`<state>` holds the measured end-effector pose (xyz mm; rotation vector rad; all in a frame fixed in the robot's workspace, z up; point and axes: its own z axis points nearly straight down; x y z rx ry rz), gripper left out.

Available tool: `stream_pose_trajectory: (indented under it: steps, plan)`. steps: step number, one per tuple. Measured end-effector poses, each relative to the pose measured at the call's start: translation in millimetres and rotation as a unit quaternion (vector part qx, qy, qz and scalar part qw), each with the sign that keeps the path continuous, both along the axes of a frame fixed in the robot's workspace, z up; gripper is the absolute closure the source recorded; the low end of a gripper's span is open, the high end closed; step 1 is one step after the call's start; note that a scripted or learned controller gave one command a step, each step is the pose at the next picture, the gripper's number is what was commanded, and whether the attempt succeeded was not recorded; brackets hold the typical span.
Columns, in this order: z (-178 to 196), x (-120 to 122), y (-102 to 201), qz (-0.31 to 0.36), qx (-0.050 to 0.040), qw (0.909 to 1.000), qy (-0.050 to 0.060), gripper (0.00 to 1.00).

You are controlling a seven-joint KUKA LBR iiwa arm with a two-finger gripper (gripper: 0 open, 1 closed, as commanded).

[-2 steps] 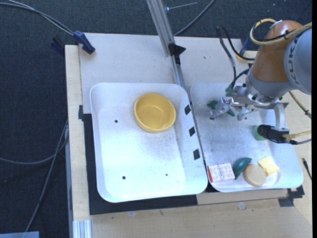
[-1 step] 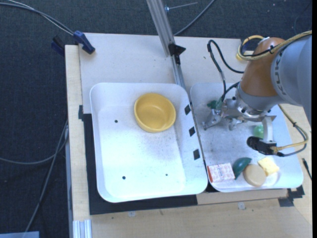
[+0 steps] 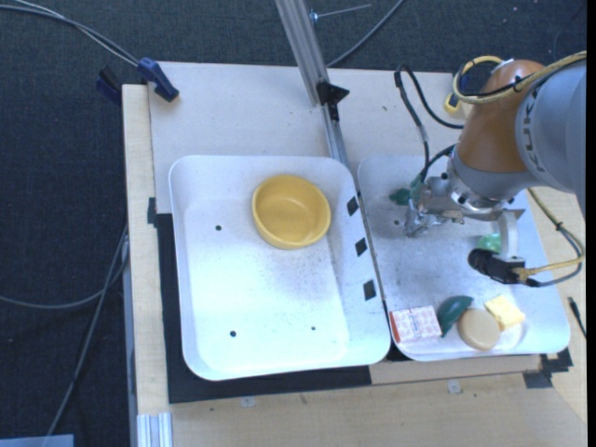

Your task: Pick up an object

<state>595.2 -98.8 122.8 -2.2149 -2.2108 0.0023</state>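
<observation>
While I watch from the overhead camera, the arm [image 3: 521, 128] reaches over the right bin [image 3: 410, 277] and its gripper [image 3: 416, 220] sits low in that bin's far-left part, nearer the divide than the outer wall. I cannot tell how wide the claw stands or whether it has anything. Toward the right bin's near edge lie a red-and-white packet [image 3: 414, 324], a dark green piece [image 3: 453, 311], a tan round object [image 3: 479, 329] and a yellow block [image 3: 504, 312], clustered and well apart from the gripper. A yellow bowl [image 3: 291, 211] rests in the left bin [image 3: 214, 343].
</observation>
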Motion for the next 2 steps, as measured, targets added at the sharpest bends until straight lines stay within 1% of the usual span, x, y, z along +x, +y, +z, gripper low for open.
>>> stream_pose_trajectory:
  steps: [1,2]
  plan:
    - [66.2,-0.5,-3.9,0.001,-0.0036,1.0,-0.009,1.0]
    - [113.9,3.7,-9.2,0.001,-0.0036,1.0,-0.008,1.0]
